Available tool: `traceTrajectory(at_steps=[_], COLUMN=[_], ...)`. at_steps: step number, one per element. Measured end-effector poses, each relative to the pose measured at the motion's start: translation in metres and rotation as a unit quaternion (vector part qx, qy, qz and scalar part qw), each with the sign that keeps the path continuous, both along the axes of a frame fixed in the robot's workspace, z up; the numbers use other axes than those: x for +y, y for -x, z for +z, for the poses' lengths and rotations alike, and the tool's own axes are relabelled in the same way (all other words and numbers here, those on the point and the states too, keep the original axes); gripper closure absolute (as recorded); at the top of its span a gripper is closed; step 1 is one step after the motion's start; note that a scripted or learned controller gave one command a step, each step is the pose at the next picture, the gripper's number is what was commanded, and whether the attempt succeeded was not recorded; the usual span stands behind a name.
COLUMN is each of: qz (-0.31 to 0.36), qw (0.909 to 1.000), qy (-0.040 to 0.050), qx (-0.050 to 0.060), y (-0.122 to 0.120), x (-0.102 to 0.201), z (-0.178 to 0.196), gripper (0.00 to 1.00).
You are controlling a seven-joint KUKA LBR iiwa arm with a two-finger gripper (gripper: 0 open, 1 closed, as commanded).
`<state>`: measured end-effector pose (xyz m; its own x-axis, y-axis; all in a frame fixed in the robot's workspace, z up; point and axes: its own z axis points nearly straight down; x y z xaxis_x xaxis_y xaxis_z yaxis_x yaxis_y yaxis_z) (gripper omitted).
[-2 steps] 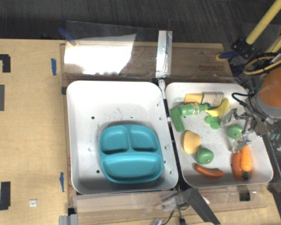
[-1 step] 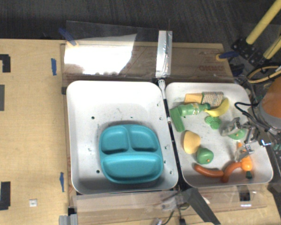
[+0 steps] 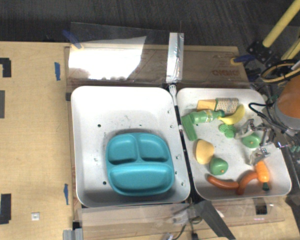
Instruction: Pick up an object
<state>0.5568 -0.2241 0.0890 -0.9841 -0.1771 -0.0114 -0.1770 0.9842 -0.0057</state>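
You are at the reaching step: the claw (image 3: 256, 143) is low in the right bin (image 3: 285, 186), near its right side, and nothing is lifted yet. Its metal parts are tangled with cables in this view, so you cannot tell how far open it is, and you see no object held in it. The things to choose from all lie in that right bin: a green round piece (image 3: 250, 141) just beside the claw on its left, an orange carrot (image 3: 262, 172) just on its near side, a red sausage (image 3: 230, 183) along the near edge, a green apple (image 3: 219, 166) and a yellow pear-shaped piece (image 3: 204, 150) further left, and a banana (image 3: 234, 116), a green bottle (image 3: 202, 118) and a corn cob (image 3: 226, 104) toward the far side. The left bin (image 3: 85, 149) holds a blue divided tray (image 3: 139, 163). Your next move, as it looks, is to settle over one piece, probably the green round one or the carrot, close on it squarely, then lift straight up. Watch the crowding: the neighbours sit close and a loose grip may slip.
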Motion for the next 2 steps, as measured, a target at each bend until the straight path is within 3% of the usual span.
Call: traceTrajectory(at_steps=[1, 2], qz=[0.021, -0.022], qw=[0.9998, 0.9998], qy=[0.0002, -0.0013], qx=[0.0, 0.001], y=[-0.018, 0.028], x=[0.0, 0.001], z=[0.0, 0.0], gripper=[0.0, 0.0])
